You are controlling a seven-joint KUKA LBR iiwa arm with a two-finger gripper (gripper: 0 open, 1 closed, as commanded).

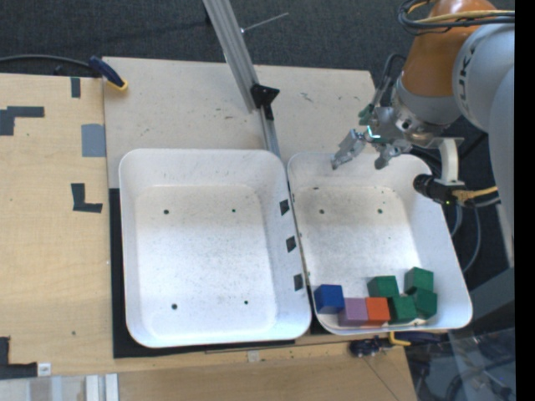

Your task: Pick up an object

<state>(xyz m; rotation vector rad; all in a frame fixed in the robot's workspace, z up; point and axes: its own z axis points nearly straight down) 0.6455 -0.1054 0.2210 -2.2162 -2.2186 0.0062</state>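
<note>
Pale wooden bench (50, 224) under dark carpet, bearing two shallow white bins side by side: left bin (134, 174), right bin (435, 224). Grey arm (493, 65) with orange band reaching in from the right, gripper (362, 155) poised over the far rim of the right bin, fingers spread apart, nothing between them. Heaped in the near corner of the right bin, well apart from the gripper: blue block (328, 297), purple block (356, 310), orange block (378, 309), touching in a row, and green blocks (407, 292) crowded just beside them. Slanted metal rail (238, 53) crossing above the bins.
</note>
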